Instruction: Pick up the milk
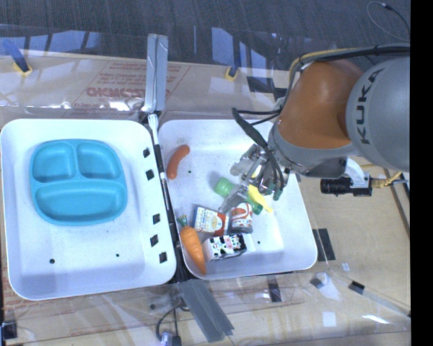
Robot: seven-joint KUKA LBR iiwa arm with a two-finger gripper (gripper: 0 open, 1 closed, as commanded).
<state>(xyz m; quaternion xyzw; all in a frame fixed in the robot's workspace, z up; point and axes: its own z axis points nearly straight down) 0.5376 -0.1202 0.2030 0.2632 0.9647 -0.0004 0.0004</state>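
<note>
Milk carton lying in the right bin, gripper hanging just above the clutter.

The milk [226, 246] — black-and-white cow pattern — is lying on its side near the right bin [292, 254]'s front wall, long axis running left-right, tilting slightly. A carrot [193, 245] is touching its left end; a red-and-white carton [210, 220] and a small can [241, 218] are crowding behind it. The gripper [247, 187] is hovering over a green and yellow item [228, 187]; its finger state is unclear. "KUKA" is showing on the arm [368, 114]. A sausage [177, 161] is lying apart; a blue tray [77, 180] is sitting in the left bin [29, 280].
</note>
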